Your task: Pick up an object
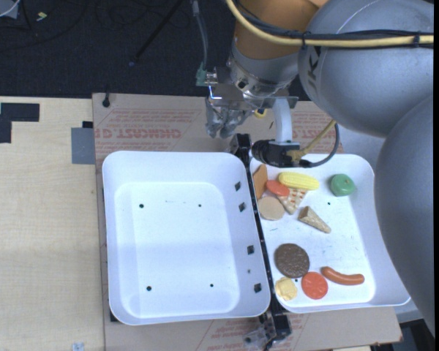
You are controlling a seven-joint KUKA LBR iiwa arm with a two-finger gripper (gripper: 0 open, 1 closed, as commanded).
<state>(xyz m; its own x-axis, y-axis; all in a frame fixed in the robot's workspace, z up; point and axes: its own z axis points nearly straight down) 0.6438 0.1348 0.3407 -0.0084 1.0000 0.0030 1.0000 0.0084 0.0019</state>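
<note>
The right bin [366, 218] holds several toy foods: a yellow corn cob [298, 180], a green round piece [342, 185], a tan disc [271, 208], a bread wedge [314, 220], a brown patty [291, 259], a sausage [342, 276] and a red tomato slice [314, 285]. My gripper [221, 125] hangs beyond the far edge of the bins, over the cardboard near the divider. It is above and left of the food pile, and nothing is visible in it.
The left bin [117, 232] sits beside the right one, sharing a black-clipped divider [250, 225]. The big grey arm [380, 64] covers the upper right and overhangs the right bin's far side. Wooden bench [36, 232] lies to the left.
</note>
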